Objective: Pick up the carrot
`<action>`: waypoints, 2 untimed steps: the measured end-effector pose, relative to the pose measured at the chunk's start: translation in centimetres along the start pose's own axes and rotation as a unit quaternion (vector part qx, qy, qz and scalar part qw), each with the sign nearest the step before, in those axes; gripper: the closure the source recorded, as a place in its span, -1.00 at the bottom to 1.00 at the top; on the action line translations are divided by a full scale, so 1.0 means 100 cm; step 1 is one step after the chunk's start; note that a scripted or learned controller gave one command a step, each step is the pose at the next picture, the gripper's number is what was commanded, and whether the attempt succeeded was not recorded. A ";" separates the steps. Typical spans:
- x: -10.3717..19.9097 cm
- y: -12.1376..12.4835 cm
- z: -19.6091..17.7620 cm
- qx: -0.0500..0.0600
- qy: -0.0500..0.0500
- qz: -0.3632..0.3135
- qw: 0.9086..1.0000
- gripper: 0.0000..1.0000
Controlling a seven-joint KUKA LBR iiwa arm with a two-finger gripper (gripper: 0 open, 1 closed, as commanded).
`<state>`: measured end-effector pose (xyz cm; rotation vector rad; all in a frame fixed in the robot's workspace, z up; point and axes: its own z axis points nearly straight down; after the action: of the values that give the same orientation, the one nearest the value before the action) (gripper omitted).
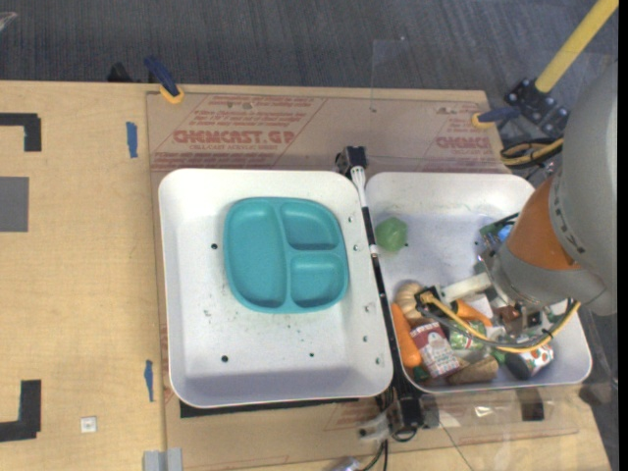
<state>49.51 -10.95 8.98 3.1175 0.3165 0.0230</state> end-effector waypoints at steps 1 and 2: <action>-0.002 0.001 -0.008 0.000 -0.004 -0.001 1.000 1.00; -0.002 0.001 -0.008 0.001 -0.005 -0.001 1.000 -1.00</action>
<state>49.29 -11.06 9.76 3.1180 0.3198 0.0073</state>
